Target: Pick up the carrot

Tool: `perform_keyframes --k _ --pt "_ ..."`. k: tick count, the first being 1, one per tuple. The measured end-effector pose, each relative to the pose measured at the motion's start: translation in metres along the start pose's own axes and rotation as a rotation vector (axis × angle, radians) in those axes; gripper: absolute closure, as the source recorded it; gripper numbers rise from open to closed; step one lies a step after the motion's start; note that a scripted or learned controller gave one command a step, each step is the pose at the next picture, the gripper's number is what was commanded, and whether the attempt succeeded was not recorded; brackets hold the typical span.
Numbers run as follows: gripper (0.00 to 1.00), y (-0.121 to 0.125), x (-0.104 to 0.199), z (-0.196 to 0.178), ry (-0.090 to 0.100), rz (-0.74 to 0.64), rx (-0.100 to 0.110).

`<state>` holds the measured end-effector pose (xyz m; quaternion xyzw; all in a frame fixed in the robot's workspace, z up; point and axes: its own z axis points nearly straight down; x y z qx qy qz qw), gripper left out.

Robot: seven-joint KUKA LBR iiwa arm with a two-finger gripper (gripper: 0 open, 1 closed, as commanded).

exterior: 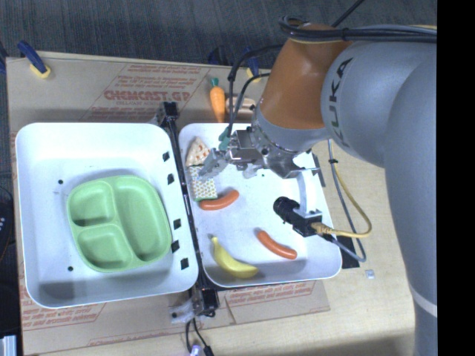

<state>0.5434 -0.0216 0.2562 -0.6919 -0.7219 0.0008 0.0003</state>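
The carrot (pixel 216 102) is small and orange with a green top. It lies on the cardboard just beyond the far rim of the right bin (pixel 319 262), outside both bins. My gripper (pixel 213 165) hangs low over the far left part of the right bin, between a pizza slice (pixel 197 153) and a green-speckled square piece (pixel 204 189). It is well short of the carrot, toward the near side. Nothing can be seen held in it. The big grey and orange arm covers the far right part of that bin.
The right bin also holds two red sausages (pixel 220 199) (pixel 277 245) and a banana (pixel 231 262). In the left bin (pixel 30 199) sits a green divided plate (pixel 117 221). A blue clamp (pixel 35 59) is at the bench's far left corner.
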Motion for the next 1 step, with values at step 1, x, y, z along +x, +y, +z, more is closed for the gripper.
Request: perform_keyframes --k 1 --pt "0.00 0.0806 -0.0497 0.0302 0.000 -0.095 0.001"
